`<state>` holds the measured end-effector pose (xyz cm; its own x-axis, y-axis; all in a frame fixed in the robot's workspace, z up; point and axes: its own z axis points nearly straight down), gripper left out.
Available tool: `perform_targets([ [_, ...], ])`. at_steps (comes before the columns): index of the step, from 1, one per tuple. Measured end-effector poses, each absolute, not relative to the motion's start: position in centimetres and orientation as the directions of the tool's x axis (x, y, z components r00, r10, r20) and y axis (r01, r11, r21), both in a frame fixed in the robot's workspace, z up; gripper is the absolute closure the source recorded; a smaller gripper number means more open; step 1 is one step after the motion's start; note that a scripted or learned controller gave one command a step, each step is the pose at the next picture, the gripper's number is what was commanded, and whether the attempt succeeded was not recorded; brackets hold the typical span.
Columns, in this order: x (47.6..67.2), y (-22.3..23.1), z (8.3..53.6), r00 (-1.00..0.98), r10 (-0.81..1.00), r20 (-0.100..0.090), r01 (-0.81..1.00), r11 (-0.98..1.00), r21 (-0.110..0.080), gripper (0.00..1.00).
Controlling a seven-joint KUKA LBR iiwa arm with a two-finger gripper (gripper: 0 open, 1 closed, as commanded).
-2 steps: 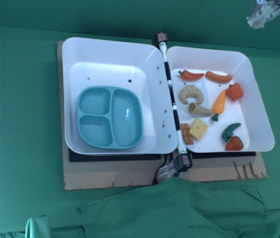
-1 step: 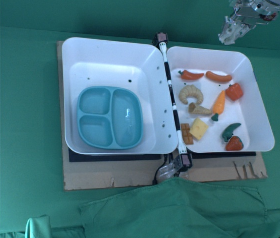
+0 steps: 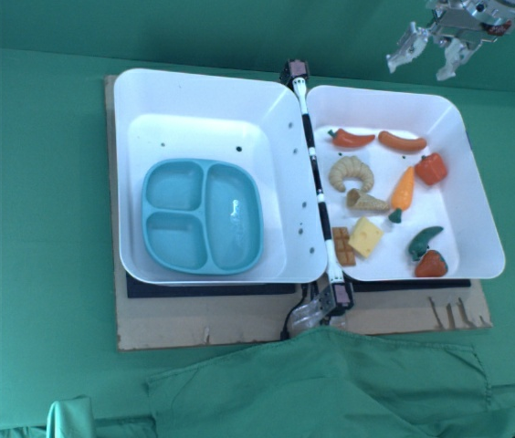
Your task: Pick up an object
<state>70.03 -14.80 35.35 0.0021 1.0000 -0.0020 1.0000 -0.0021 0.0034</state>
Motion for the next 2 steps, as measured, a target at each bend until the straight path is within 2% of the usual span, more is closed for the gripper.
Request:
perform_targets([
  [1, 70.0, -14.8, 35.3, 0.002, 1.000, -0.002, 1.000, -0.002, 0.003, 0.00],
  [2, 70.1, -14.8, 36.8, 0.004, 1.000, -0.004, 1.000, -0.004, 0.011, 1.00],
])
